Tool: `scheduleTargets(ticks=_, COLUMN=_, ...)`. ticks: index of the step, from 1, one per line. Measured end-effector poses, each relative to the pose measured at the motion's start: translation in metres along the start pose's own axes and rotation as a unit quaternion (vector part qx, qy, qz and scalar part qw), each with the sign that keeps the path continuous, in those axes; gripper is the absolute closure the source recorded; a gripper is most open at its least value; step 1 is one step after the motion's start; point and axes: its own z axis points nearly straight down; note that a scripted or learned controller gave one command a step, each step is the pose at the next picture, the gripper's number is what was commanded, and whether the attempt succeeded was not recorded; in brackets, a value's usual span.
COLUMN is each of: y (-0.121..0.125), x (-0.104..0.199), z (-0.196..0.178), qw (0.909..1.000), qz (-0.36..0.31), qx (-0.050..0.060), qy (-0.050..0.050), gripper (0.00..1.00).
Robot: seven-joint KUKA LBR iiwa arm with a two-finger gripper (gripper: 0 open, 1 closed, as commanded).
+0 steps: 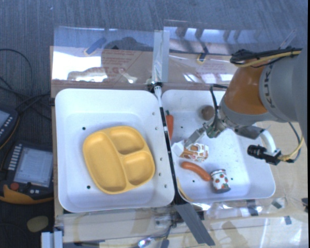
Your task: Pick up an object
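- Objects for picking lie in the right bin (258,187): a small white cup with red-orange markings (196,151), an orange sausage-shaped piece (196,170), a small white jar with red and green dots (220,180), an orange carrot-like stick (169,125) and a brown round lump (207,111).
- Cup sits near the middle of the right bin, tipped on its side; the sausage-shaped piece lies just below it in the view, and the dotted jar is just right of that piece's end.
- Carrot-like stick lies along the bin's left wall, beside the divider between the two bins.
- Brown lump rests toward the far side of the bin, close to the arm's wrist.
- Gripper (188,140) reaches in from the right, angled down and to the left, its tip just above and left of the cup; whether it touches the cup cannot be told.
- Nothing is visibly between its fingers, and whether they are apart or together cannot be told.
- Left bin (67,118) holds a yellow divided tray (118,158), lying flat near its centre, turned at an angle.
- Arm (258,94), grey with an orange band, crosses over the right bin's far right corner.
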Motion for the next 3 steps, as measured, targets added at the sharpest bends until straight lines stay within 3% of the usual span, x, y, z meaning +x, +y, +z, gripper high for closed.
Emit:
scheduleTargets(ticks=1, y=-0.0145, x=0.0055, z=-0.0011, qw=1.0, qz=0.005, qx=-0.008, qy=-0.003, gripper=0.0)
scheduleTargets(ticks=2, y=-0.007, x=0.0033, z=-0.0001, qw=1.0, qz=0.007, qx=0.0, qy=0.001, gripper=0.0)
scheduleTargets(ticks=3, y=-0.0107, x=0.0006, z=0.0007, qw=0.9992, qz=0.039, qx=0.0, qy=0.007, gripper=0.0)
